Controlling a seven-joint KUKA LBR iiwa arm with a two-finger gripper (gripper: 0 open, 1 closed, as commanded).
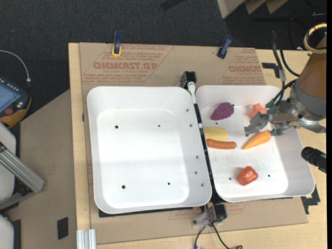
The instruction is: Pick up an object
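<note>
Where the gripper (258, 123) hangs over the right bin (290, 188), its dark fingers blur together; cannot tell how wide they stand, and nothing is seen between them. Arm (314, 87) cut off at the frame's right edge. Small orange-red piece (257, 108) just behind the gripper, partly hidden by it; shape unclear. Carrot (257, 139) lies just below the fingertips, tilted, contact uncertain. Purple grape bunch (222, 110) toward the bin's far left. Yellow piece (216, 134) beside the divider, red sausage (221, 144) touching its near side. Red pepper (247, 175) apart, near the front. Left bin (96, 139) alongside. Both sit on cardboard (155, 61), clamped at the far edge.
</note>
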